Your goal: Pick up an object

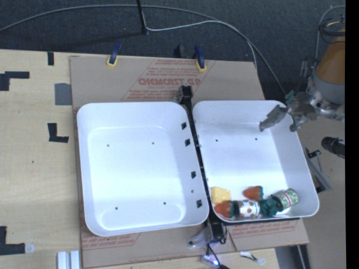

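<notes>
Small toys — a yellow block [220, 194], a red-and-white can [247, 208], a green-labelled can [286, 199] — crowd your right white bin's [241, 150] near edge; the hand [284, 120] hovers spread open, gripping nothing.

One fixed camera looks down slantwise on both bins [140, 114].

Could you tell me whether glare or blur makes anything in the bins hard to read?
Camera view: soft throughout; bright glare washes the left bin's floor; the small objects in the right bin blur together; the end effector looks smeared.
</notes>
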Robot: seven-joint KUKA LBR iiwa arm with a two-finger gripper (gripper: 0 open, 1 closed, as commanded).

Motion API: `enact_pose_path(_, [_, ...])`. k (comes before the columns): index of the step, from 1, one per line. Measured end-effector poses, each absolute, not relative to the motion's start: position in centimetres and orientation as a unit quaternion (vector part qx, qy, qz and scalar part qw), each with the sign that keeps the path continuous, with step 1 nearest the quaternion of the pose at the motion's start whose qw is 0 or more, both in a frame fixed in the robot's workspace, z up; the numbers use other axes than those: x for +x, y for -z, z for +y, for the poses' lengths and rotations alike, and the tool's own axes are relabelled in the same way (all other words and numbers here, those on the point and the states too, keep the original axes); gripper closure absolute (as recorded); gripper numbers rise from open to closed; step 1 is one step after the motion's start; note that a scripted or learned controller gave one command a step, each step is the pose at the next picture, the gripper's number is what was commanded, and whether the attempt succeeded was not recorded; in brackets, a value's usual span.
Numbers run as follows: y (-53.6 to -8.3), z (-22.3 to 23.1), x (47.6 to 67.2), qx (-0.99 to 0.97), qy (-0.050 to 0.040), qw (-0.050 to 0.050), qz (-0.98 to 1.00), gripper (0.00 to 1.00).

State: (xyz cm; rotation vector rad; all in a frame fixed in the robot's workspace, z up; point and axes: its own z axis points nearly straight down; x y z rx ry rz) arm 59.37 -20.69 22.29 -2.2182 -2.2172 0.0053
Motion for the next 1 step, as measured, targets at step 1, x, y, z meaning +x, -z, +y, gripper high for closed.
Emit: enact_pose_path(1, [-22.60,-20.68,59.50,-0.707,-0.0001,0.000,-0.707,0.00])
